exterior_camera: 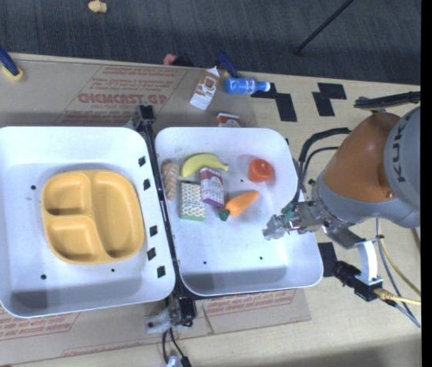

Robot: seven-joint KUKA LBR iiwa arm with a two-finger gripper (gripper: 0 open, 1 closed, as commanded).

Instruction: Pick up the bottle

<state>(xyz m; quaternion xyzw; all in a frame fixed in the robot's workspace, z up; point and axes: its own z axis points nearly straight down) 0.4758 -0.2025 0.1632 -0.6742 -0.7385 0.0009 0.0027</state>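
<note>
The arm (368, 178) reaches in from three o'clock, its gripper (278, 225) low at the right bin's (223, 277) four o'clock edge, well apart from the bottle (212, 187)

The arm (368, 178) is seen extended in from the right, its orange band directly behind the wrist. The gripper (277, 226) is carried low at the arm's far left end, pointed leftward. Nothing is seen held at its tip.
</note>
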